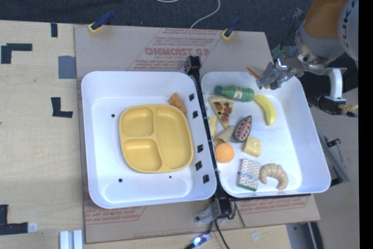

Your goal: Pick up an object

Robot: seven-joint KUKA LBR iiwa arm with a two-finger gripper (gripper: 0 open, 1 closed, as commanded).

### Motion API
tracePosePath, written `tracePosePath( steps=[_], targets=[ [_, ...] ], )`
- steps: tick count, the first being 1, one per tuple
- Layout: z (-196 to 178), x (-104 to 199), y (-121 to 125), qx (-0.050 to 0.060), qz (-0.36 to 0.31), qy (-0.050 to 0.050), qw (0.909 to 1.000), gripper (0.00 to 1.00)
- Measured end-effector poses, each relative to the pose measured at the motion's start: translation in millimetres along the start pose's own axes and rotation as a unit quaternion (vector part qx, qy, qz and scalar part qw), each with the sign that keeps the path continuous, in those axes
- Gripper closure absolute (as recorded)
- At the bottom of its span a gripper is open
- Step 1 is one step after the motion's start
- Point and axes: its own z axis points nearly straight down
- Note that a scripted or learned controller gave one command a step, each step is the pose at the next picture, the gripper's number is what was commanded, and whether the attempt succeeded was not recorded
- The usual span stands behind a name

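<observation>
Nearest the camera, at the front of my right-hand shallow white plastic bin [312,151], lie a tan toy croissant [275,175] and, just beside it on its left, a small speckled square block with a green edge [249,174]. A little further back are an orange ball [224,152], a pale yellow cheese wedge [252,146] and a dark watermelon slice [242,128]. Beyond those come a toy pizza slice [221,108], a yellow plastic banana [266,108] and a green bottle lying on its side [235,93].

The left bin [99,125] carries a yellow divided plate [155,138], with a small orange-brown piece [178,102] near its far corner.

My pincer [272,77] hangs over the far right corner of the right bin, close to the banana and bottle. I cannot tell how its tips stand, and I see nothing gripped.

The banana looks my likeliest pick. I judge it light, stiff and smooth, so apt to slip. I would take it across the middle of its curve, where it is narrowest and lies apart from its neighbours. The bottle, being round, might roll away.
</observation>
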Motion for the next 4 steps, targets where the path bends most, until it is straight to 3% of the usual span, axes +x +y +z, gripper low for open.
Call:
tracePosePath(
  steps=[1, 2, 3, 4],
  targets=[
    [-6.4, 49.5, -33.0, 0.002, -0.002, 0.001, 1.0, 1.0],
    [-3.4, 99.6, -49.6, 0.003, -0.002, 0.001, 1.0, 1.0],
    [13.6, 106.3, -66.5, 0.004, 0.0, 0.0, 1.0, 1.0],
    [6.5, 100.9, -56.8, 0.002, 0.0, 0.0, 1.0, 1.0]
  ],
)
